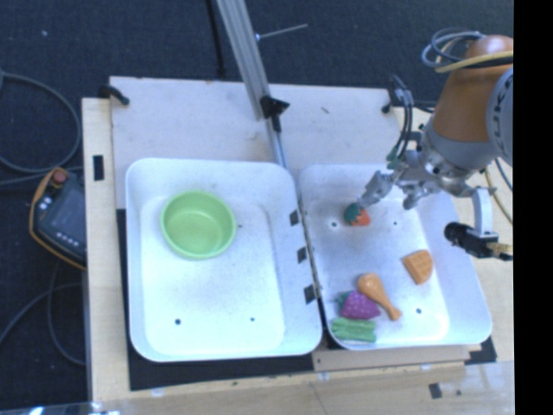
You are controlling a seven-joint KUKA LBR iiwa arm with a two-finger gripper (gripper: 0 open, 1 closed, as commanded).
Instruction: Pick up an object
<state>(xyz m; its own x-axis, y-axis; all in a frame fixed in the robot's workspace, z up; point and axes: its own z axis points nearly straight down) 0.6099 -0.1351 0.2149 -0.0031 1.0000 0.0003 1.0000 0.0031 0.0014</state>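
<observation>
The arm [467, 102] reaches over the right bin [458, 318], its gripper [393, 193] spread wide, apparently poised for a grab. Just beside the left fingertip lies a small red-and-green toy [356, 215], ungripped; orange, tan and purple pieces sit farther off.

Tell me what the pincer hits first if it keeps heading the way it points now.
Most likely the small red and green toy: the pincer angles down and to the view's left, and one finger's tip sits right at that toy. Depth is unclear from above, so it may already touch it or meet the right bin floor beside it.
</observation>
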